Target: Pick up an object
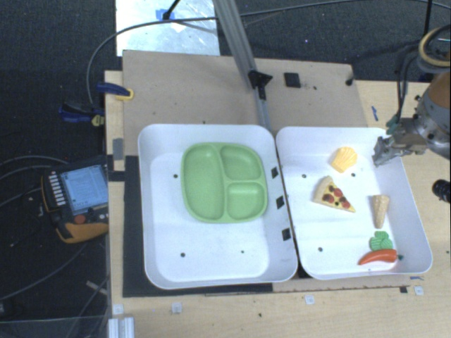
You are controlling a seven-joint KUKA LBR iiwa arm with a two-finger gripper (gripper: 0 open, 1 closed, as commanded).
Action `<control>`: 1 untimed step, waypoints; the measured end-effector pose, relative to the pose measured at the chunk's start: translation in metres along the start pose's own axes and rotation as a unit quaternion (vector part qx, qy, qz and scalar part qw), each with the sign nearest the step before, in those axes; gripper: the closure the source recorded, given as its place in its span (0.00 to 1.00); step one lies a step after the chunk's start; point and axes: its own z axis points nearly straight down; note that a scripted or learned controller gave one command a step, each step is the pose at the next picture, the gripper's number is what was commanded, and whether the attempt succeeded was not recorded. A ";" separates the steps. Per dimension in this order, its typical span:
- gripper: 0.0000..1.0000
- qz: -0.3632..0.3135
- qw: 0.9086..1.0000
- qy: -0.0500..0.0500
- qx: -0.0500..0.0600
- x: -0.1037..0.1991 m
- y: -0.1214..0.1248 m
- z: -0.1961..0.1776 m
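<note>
The right bin (416, 210) holds several toy foods: a yellow chunk (343, 159) at the back, a pizza slice (333, 194) in the middle, a tan cone (380, 209) to its right, and a red pepper with a green top (379, 251) at the front right corner. My gripper (384, 151) hangs over the bin's back right edge, to the right of the yellow chunk, with nothing seen in it. Its fingertips are too small and dark to read.
The left bin (158, 259) carries a green divided plate (224, 182). A grey pole (236, 34) slants in from the top toward the gap between the bins. Cables and a handheld pendant (77, 192) lie off the bench at left.
</note>
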 end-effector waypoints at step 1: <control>1.00 0.000 1.000 0.001 0.002 0.000 0.001 -0.027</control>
